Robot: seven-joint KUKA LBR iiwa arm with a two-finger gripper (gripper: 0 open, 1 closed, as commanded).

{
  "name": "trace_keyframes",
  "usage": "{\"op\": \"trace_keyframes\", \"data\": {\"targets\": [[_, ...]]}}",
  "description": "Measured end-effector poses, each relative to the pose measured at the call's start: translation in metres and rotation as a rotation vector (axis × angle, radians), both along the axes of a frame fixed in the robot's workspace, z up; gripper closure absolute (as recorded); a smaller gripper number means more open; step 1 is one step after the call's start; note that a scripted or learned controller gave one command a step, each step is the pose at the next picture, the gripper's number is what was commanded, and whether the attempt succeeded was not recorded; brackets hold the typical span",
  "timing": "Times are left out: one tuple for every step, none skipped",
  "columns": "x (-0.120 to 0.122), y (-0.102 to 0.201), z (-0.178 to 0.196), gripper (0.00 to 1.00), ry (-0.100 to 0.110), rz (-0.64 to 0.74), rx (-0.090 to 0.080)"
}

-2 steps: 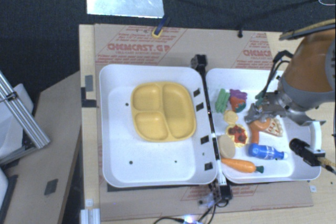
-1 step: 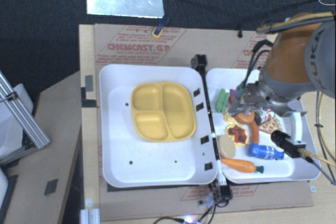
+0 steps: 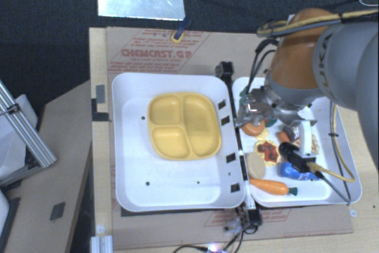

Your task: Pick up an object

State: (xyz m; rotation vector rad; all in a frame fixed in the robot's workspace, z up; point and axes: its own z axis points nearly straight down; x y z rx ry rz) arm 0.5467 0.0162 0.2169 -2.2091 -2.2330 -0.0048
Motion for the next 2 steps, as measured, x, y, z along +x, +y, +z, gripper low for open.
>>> {"op": "trace_keyframes", "data": {"targets": [[0.035,0.046,0.010,1.00,-0.003,-0.001,-0.001],[0.050,0.076,0.010,1.00,-0.001,-0.003,-0.001]]}}
